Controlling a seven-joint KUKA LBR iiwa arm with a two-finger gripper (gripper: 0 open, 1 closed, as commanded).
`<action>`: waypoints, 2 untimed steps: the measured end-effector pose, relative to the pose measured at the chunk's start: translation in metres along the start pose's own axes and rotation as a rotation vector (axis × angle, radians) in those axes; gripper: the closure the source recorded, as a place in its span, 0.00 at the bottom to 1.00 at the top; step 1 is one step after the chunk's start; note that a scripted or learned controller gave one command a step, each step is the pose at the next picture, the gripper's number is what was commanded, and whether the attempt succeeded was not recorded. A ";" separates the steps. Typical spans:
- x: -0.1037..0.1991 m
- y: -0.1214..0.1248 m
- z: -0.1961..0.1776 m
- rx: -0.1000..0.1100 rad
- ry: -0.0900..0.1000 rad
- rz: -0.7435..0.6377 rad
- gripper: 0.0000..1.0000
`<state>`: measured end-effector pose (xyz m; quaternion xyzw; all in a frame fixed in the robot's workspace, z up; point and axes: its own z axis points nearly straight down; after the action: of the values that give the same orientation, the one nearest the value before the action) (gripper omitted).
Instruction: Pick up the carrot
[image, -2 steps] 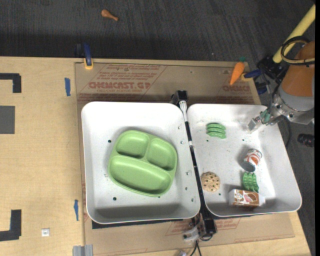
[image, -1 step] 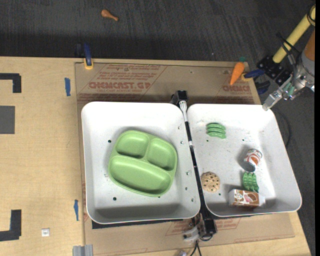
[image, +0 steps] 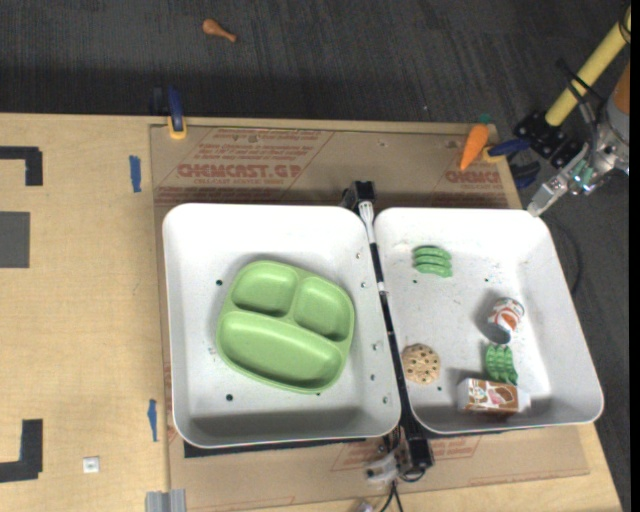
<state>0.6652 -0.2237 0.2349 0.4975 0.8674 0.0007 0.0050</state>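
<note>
The carrot (image: 474, 146) is small and orange with a green top. It lies on the cardboard behind the right bin (image: 560, 300), outside both bins, near the bench's back edge. My gripper (image: 548, 194) hangs at the far right of the view, just past the right bin's back right corner. It is to the right of the carrot and a little nearer the camera, apart from it. Nothing shows in its grasp.
The right bin holds green pea pods (image: 432, 260), a red and white can (image: 506, 315), a green piece (image: 500, 362), a cookie (image: 420, 363) and a small carton (image: 492, 395). A green divided plate (image: 288, 322) lies in the left bin (image: 190, 300). A blue clamp (image: 510, 148) sits beside the carrot. A second orange item (image: 218, 30) lies on the floor.
</note>
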 end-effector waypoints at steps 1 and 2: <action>-0.001 0.001 -0.011 -0.004 -0.005 0.000 1.00; -0.001 0.002 -0.022 -0.008 -0.010 -0.001 1.00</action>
<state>0.6675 -0.2235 0.2572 0.4970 0.8677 0.0016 0.0111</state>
